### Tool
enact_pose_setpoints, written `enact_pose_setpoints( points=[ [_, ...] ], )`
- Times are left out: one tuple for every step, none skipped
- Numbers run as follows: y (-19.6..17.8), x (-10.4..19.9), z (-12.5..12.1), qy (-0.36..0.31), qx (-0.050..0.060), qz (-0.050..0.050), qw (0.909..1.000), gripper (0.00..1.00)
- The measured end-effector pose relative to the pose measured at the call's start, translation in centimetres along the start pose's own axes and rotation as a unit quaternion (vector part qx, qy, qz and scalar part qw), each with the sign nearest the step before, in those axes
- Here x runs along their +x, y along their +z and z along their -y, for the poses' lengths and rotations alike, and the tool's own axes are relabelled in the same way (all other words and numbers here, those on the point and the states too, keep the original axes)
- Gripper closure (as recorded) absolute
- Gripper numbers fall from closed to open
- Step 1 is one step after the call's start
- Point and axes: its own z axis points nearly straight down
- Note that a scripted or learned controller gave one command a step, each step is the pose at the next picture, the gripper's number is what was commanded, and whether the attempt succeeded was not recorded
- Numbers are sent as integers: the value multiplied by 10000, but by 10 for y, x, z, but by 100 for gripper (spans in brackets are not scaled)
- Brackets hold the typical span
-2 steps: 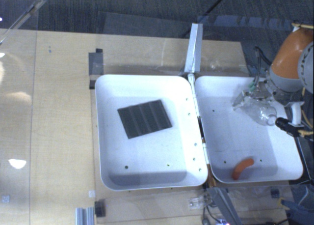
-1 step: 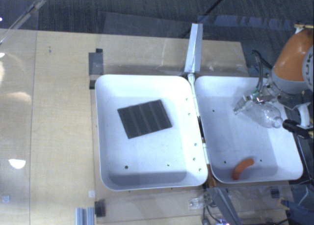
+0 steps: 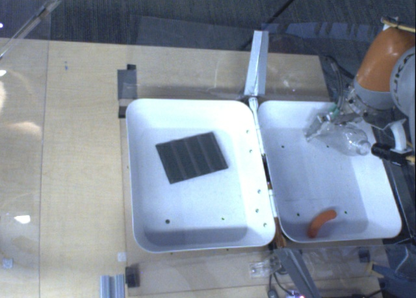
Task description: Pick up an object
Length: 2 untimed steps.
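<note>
A dark grey ribbed rectangular pad (image 3: 192, 157) lies flat in the left bin (image 3: 149, 225), slightly turned. A small orange sausage-shaped object (image 3: 322, 222) lies near the front edge of the right bin (image 3: 383, 225). A clear crumpled plastic object (image 3: 344, 135) sits at the back right of the right bin. My gripper (image 3: 338, 116) hangs over that bin's back right corner, right at the top of the clear plastic object. Whether it touches or holds the plastic is hidden. The grey arm with its orange band (image 3: 383, 56) reaches in from the right.
A metal bar (image 3: 255, 69) runs from the back of the bench to the seam between the bins. Black brackets (image 3: 128, 85) sit at the left bin's back left corner. A clear screen (image 3: 26, 127) stands at the left. Cables lie along the front edge.
</note>
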Motion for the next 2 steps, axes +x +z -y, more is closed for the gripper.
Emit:
enact_pose_setpoints(
  points=[
    [1, -1, 2, -382, 25, -2, 9993, 0],
    [-1, 34, 40, -1615, -106, 85, 9868, 0]
  ],
)
